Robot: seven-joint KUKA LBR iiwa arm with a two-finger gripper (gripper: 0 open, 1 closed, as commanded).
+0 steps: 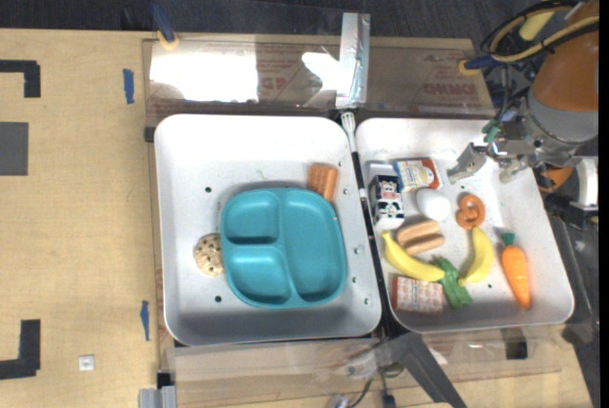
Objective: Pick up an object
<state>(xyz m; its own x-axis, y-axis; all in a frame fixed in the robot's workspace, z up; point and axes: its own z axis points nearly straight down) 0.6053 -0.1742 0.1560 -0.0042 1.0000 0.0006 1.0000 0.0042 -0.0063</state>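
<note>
So far nothing has been lifted: the grey two-finger hand (487,157) hangs over the upper right part of the right-hand shallow white bin (557,292), its metal fingers pointing toward the left of the frame, and nothing shows between them. Whether they are spread or closed I cannot tell from this slant. The whole pick seems yet to be done: choosing a thing, coming down on it, closing and lifting.

Every likely candidate lies in that right bin, in the lower right of the frame. Nearest the hand sits a small orange ring-shaped toy (469,210), just below and slightly left of the fingers, with no long axis to speak of. Beside it, to the left, is a small white rounded piece (435,205). The orange plastic carrot (516,273) lies near the bin's right wall, its long axis nearly up-and-down in the frame, green top toward the upper edge and tip toward the lower right. A yellow plastic banana (409,260) runs from upper left to lower right, and a second yellow banana (481,256) curves upward along its right side.

In the left-hand white bin (181,149) a teal divided plastic tray (282,246) fills the centre, with a speckled round cookie (208,254) touching its left edge and a small orange block (323,180) at its upper right corner
</note>
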